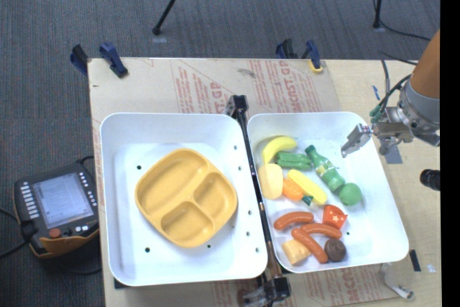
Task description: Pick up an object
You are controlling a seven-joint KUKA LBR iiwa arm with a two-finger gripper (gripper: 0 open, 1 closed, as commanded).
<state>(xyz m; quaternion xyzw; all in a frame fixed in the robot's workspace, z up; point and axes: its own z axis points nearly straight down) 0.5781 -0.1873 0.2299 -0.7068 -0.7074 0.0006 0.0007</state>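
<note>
Toys are crowding the right-hand bin [374, 226], and that bin is serving as the landmark for everything else; the gripper [374, 140] is hanging above its upper right corner, clear of the pile, with nothing between its fingers; the jaws are looking spread, one grey finger [354, 140] reaching in over the bin toward the toys and the other sitting back by the rim. Inside the bin, a banana [278, 147] is lying at the top of the heap, a green bottle [323, 169] is slanting just below and to its right, and a green ball [350, 193] is sitting at the bottle's lower end, nearest the gripper; a red pepper [334, 216] and three sausages [309, 232] are lying lower down, touching one another. Left of the bin, a yellow divided plate [186, 196] is resting in the neighbouring bin [118, 154].

For a clean pick I would judge the ball or the bottle the better choice, since both are lying at the pile's outer edge with bare floor beside them; for the bottle, the fingers should be closing across its narrow width, not along it; descending straight down with jaws wide is lowering the risk of nudging neighbours; the packed sausages are offering little room for a finger.
</note>
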